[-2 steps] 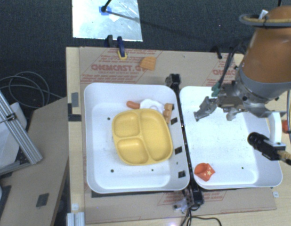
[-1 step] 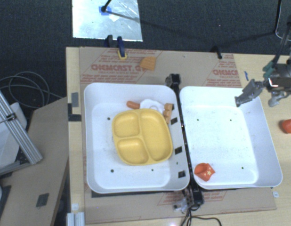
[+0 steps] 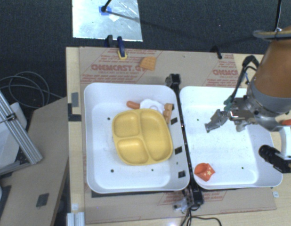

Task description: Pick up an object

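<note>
Nothing was picked up yet: the claw (image 3: 215, 122) hung over the right bin (image 3: 239, 175), grip state impossible to tell. The orange-red object (image 3: 204, 171) sat untouched at its 7 o'clock.

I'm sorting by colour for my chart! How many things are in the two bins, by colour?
Yellow: 1, the divided plate
Orange: 1, the little sausage
White: 1, the cup
Tan: 1, the small block
Red-orange: 1, the crumpled piece
Total: 5
</note>
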`<move>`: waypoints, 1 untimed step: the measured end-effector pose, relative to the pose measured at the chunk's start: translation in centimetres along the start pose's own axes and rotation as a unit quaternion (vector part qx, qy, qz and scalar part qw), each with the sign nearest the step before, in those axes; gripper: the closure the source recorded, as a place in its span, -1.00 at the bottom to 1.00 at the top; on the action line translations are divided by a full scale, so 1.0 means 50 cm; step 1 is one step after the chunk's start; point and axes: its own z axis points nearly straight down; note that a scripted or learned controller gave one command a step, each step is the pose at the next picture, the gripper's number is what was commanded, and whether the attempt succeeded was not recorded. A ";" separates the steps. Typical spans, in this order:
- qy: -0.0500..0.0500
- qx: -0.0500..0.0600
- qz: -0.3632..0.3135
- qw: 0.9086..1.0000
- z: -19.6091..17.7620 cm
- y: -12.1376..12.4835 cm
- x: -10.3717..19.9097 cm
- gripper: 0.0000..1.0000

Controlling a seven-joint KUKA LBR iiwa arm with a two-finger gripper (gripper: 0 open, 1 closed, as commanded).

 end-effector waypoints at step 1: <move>0.000 -0.011 -0.003 1.000 -0.203 0.001 0.056 -1.00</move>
